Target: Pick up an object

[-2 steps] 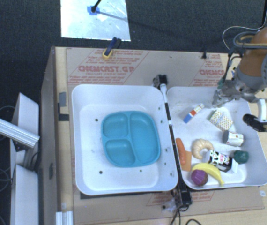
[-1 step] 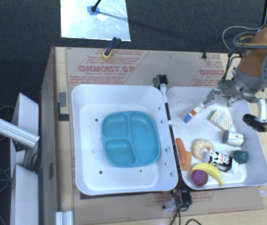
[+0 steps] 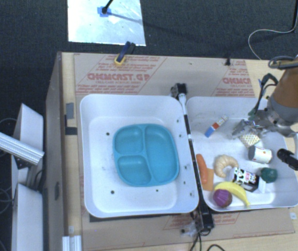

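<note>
My gripper [image 3: 246, 127] hangs over the back of the right bin [image 3: 295, 195], reaching in from the right. Just below it lies a small checkered packet [image 3: 249, 139], and a white cup [image 3: 260, 153] lies on its side a little nearer. A blue, white and red tube [image 3: 215, 126] lies to the gripper's left. Toward the front are a croissant [image 3: 225, 164], a carrot [image 3: 206, 173], a banana [image 3: 236, 190], a purple plum [image 3: 222, 197], a black-and-white spotted toy [image 3: 244, 177] and a teal lump [image 3: 268, 174].
The left bin [image 3: 99, 119] holds a blue divided plate [image 3: 145, 154]. A black divider bar [image 3: 190, 140] runs between the two bins. The grey arm with its orange band [image 3: 295, 85] enters from the right above the bin's far corner.
</note>
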Tool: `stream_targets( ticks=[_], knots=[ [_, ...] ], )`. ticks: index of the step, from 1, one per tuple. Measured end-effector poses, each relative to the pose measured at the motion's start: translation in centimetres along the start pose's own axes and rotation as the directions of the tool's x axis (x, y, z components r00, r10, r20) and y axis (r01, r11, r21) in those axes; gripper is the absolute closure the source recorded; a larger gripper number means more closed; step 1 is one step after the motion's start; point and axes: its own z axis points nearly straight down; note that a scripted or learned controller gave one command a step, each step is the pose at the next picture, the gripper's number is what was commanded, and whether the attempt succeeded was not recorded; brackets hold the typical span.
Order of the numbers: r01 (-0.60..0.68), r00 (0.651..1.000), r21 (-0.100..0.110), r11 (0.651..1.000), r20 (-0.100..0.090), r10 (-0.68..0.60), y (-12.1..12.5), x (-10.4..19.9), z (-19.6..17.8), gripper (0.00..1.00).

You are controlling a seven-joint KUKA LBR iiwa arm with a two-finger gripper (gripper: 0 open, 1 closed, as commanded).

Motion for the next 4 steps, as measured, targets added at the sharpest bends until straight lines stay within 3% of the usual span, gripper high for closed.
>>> stream_targets(
  ticks=[1,2,3,4],
  knots=[
    [0.001,1.000,-0.001,1.000,0.000,-0.001,-3.3,0.0,0.0,0.00],
    [0.000,1.000,0.000,1.000,-0.001,0.000,-4.4,0.1,0.0,0.00],
    [0.001,1.000,-0.003,1.000,0.000,-0.001,-4.3,0.0,-1.1,1.00],
    [0.002,1.000,-0.006,1.000,0.000,-0.002,-4.2,0.0,-2.2,1.00]
  ],
)
